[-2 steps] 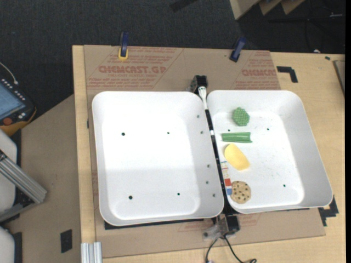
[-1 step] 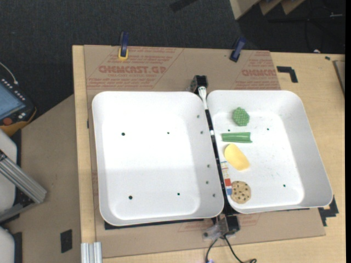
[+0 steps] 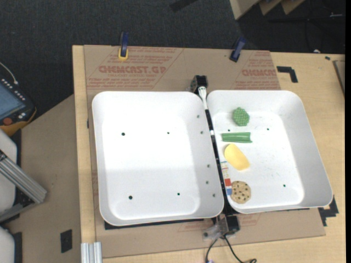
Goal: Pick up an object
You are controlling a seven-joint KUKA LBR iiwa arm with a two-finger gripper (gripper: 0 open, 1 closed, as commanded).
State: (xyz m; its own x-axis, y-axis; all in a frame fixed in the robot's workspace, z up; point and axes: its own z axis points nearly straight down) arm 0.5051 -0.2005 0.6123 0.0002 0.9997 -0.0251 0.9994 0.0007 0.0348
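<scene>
The right bin (image 3: 290,147) holds several small objects along its left side. A round green knobbly piece (image 3: 240,115) lies farthest back. Just in front of it is a flat green strip (image 3: 236,137). A yellow oval object (image 3: 237,157) sits below that. A brown speckled cookie (image 3: 240,191) lies nearest the front edge. A small red and blue item (image 3: 228,183) is tucked against the bin's left wall beside the cookie.
The left bin (image 3: 148,152) stands beside the right one, their rims touching along a black divider (image 3: 210,130). Both rest on a cardboard sheet (image 3: 164,64) held by two blue clamps (image 3: 124,47). A cable (image 3: 219,245) trails off the front.
</scene>
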